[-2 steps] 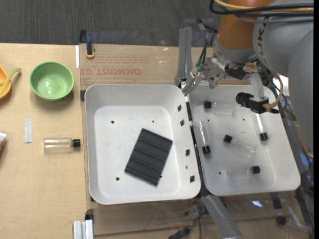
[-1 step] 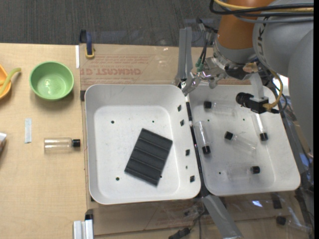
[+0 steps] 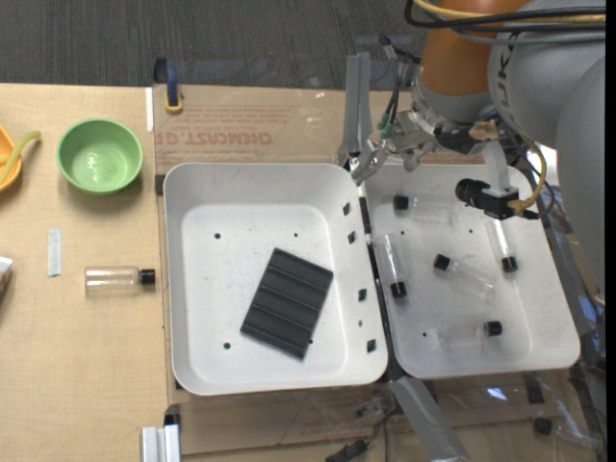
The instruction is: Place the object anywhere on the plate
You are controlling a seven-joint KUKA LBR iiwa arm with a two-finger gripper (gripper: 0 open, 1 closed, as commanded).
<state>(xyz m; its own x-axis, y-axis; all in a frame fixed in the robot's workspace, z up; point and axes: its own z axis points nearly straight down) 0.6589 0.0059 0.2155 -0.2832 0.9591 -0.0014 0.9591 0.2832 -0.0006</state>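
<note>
We see the gripper [image 3: 371,162] at the bins' shared rim; whether it grips anything, we cannot tell. The dark ribbed plate [image 3: 287,302] lies toward seven o'clock, its long axis running one-to-seven.

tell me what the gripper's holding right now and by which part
Cannot be told: the gripper hangs over the bins' top edge, and nothing is visible between its fingers.

A dark grey carpet [image 3: 192,12] covered the floor beyond the counter [image 3: 77,354], whose top was pale wood. A sheet of brown cardboard [image 3: 250,128] with reversed printing lay on it. At the left stood a green bowl [image 3: 100,156] and a clear bottle [image 3: 117,277] on its side.
</note>
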